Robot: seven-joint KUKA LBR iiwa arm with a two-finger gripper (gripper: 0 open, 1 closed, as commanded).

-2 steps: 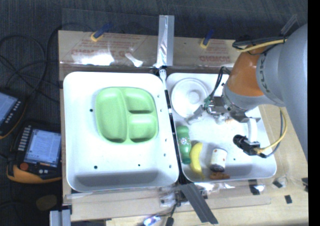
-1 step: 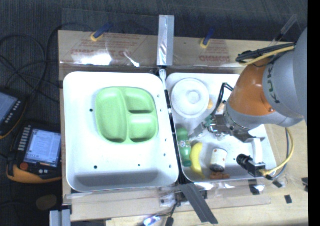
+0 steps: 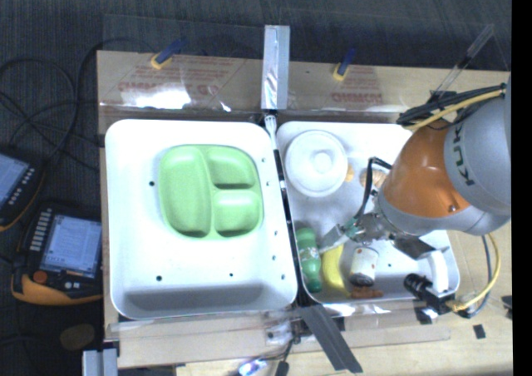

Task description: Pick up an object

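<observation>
So there are 2 white bins side by side on the wooden surface (image 3: 391,83). The left bin (image 3: 133,225) has a light green divided plate (image 3: 210,190) sitting roughly in its middle, 3 compartments, lying flat. The right bin (image 3: 291,200) is the busy one – a round white lid-like dish (image 3: 317,161) at its far end, and at the near end a cluster of small stuff: a green item (image 3: 308,256) against the divider wall, a yellow item (image 3: 333,269) just beside it, and a whitish cylinder-shaped thing (image 3: 362,263) touching the yellow one. There's a small brownish bit (image 3: 363,291) right by the near wall too, too small to make out. The arm (image 3: 453,175) comes in from the right, orange band sitting over the middle of the right bin, and the gripper (image 3: 359,237) is down low right over that cluster, just above the whitish cylinder. Can't tell whether the jaws are released or clenched – the wrist hides them from this angle, and I can't see anything clearly pinched between them. Off to the left of the surface, on the dark floor, there's a handheld pendant with a screen (image 3: 62,249) and some cables.
</observation>
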